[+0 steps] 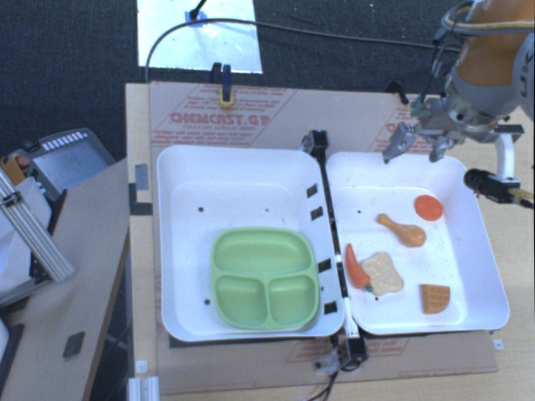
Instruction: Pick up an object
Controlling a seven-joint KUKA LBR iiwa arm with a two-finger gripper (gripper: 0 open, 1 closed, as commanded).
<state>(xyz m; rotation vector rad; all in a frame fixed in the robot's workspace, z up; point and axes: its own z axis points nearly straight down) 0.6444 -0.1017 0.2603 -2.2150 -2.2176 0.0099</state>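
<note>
You had the counter (251, 111) laid out with two white bins side by side, and that was the whole stage. The left bin (180, 190) carried only the green divided tray (263, 278), sitting toward its near right corner. The right bin (476, 249) was where your choices lay: a drumstick (401, 229) near the middle, an orange round piece (428, 207) just beyond it toward the far right, a pale slice of bread (380, 272) nearer the camera with a carrot (357, 267) touching its left edge, and a small waffle-like square (435, 297) alone in the near right corner.

Your arm (493, 44) hung over the far edge of that right bin, and the pincer (420, 144) stood wide, both fingers splayed, with nothing between them. It sat above the bin's back rim, well apart from every item.

So I judged this the approach step: nothing picked, nothing touched. The next move called for you to carry the pincer forward over one target and come down on it. The orange round piece and the drumstick were nearest; the drumstick looked the kinder grip if you closed across its narrow shaft. The bread and carrot, lying in contact, risked a muddled grab.
</note>
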